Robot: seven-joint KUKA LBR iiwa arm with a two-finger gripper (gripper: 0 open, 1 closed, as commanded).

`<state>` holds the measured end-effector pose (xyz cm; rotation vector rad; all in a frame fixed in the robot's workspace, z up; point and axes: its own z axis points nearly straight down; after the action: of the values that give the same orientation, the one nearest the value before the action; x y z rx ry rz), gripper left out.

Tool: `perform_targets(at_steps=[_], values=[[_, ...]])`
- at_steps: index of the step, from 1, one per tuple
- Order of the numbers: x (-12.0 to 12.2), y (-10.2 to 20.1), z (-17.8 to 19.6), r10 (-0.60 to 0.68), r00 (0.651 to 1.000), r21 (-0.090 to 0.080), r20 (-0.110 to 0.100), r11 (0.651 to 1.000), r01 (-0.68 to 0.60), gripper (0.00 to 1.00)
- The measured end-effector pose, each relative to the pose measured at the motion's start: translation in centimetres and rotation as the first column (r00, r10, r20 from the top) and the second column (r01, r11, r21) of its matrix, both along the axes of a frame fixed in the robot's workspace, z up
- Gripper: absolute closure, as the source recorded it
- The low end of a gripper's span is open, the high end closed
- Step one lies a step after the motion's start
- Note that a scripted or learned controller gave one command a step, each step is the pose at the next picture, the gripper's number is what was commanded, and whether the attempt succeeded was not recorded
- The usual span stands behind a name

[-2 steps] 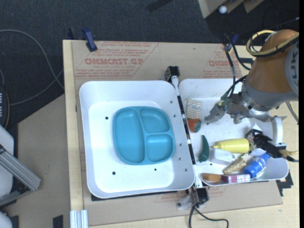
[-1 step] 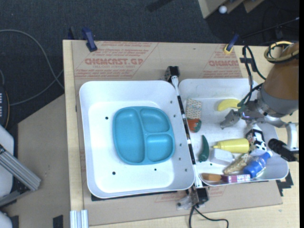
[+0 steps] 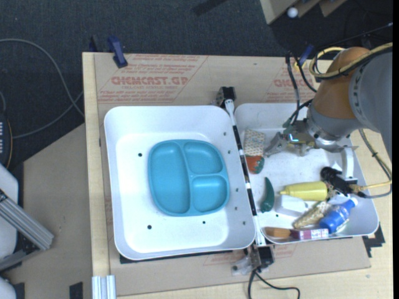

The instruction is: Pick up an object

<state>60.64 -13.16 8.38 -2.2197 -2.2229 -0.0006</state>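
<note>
My gripper [image 3: 283, 141] hangs low in the upper part of the right bin [image 3: 268, 112], reaching in from the right under the grey arm with its orange band [image 3: 340, 86]. Just left of it lies a pale speckled packet [image 3: 254, 141], with a small red-orange item [image 3: 254, 163] below that. A dark green piece [image 3: 267, 194] lies lower by the bin's left wall. A yellow bottle [image 3: 305, 192] lies on its side in the middle of the bin. Nothing shows between the gripper's tips.
At the right bin's front are a blue bottle [image 3: 340, 217], a crinkled brown wrapper [image 3: 312, 215], a marker [image 3: 312, 233] and a wooden spoon [image 3: 277, 233]. The left bin [image 3: 124, 129] holds a blue divided plate [image 3: 188, 176].
</note>
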Motion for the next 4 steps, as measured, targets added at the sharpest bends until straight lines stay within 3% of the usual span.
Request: perform_targets(at_steps=[1, 2, 3, 4], values=[[-10.1, -6.7, 3.0, 0.008, 1.000, 0.021, -0.006, 1.000, -0.008, 0.00], [-1.2, 0.2, 0.1, 0.001, 1.000, 0.001, 0.001, 1.000, -0.001, 0.00], [-1.2, 0.0, 1.1, 0.000, 1.000, -0.001, 0.004, 1.000, 0.000, 1.00], [-1.2, 0.0, 1.1, 0.000, 1.000, -0.001, 0.003, 1.000, 0.000, 0.00]])
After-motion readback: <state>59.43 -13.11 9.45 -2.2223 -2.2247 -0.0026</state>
